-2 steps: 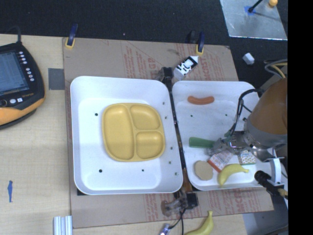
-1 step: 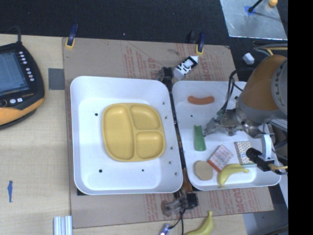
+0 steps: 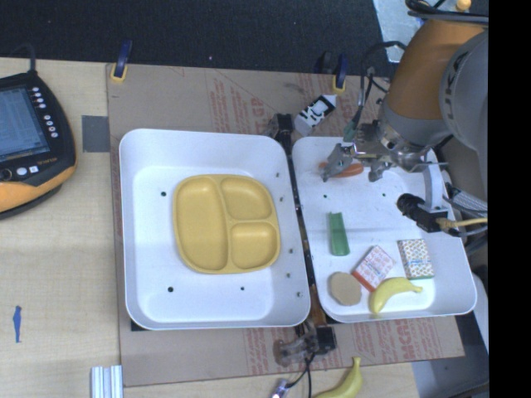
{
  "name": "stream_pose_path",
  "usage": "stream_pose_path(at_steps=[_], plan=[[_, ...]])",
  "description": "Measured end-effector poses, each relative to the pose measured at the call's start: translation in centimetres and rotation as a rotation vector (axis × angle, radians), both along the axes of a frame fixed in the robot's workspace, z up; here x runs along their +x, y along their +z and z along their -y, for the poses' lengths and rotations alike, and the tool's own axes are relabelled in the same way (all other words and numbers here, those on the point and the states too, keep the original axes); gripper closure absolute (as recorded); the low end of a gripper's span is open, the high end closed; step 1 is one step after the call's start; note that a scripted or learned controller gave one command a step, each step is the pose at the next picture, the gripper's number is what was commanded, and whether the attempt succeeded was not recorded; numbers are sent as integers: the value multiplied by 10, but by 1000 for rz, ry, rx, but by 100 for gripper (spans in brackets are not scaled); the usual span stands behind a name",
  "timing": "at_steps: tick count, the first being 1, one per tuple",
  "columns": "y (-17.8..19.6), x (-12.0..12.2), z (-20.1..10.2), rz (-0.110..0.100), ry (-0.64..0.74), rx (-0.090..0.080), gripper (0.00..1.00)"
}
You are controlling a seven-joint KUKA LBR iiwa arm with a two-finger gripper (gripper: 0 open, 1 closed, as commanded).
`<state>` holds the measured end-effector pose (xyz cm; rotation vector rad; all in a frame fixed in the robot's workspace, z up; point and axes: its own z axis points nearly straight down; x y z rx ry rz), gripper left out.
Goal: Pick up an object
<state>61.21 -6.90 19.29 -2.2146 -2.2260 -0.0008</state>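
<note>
Step in hand: reach-and-grasp stage, by my reading. The two-finger gripper (image 3: pixel 355 162) sits low over the far end of the right-hand shallow white bin (image 3: pixel 382 201), at a small orange object (image 3: pixel 352 171).

Claw state: cannot tell. Dark metal parts crowd the orange piece and hide whether the claw is spread or closed; no object is plainly seen held.

Task's thing, place: the orange object lies at the bin's far-left part, directly under or against the gripper, well apart from the cluster at the near end.

Task's thing, look: small, elongated, bright orange, mostly covered by the gripper. Shape suggests a toy carrot, but too hidden to be sure.

Next move calls for: if the claw is on the orange piece, a firm close and a straight lift, then a check that it comes up with the claw. A small, partly hidden target like this could slip out easily.

Other pickables, same bin: a green rectangular block (image 3: pixel 338 233) mid-bin; a red-and-white patterned small box (image 3: pixel 374 266); a pale patterned square box (image 3: pixel 415 258); a tan round disc (image 3: pixel 344 288); a yellow plastic banana (image 3: pixel 393 293) at the near edge.

Left bin: the left-hand shallow white bin (image 3: pixel 149 222) holds a yellow divided plastic plate (image 3: pixel 226 222), three compartments.

Arm: the grey arm with orange band (image 3: pixel 436 65) comes in from the right.
</note>
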Motion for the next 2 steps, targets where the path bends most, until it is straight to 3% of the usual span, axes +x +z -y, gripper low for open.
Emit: stream_pose_path(at_steps=[1,2], plan=[[-102,-50,33,-5,0,-2,0],[-101,-66,32,-5,2,-2,0]])
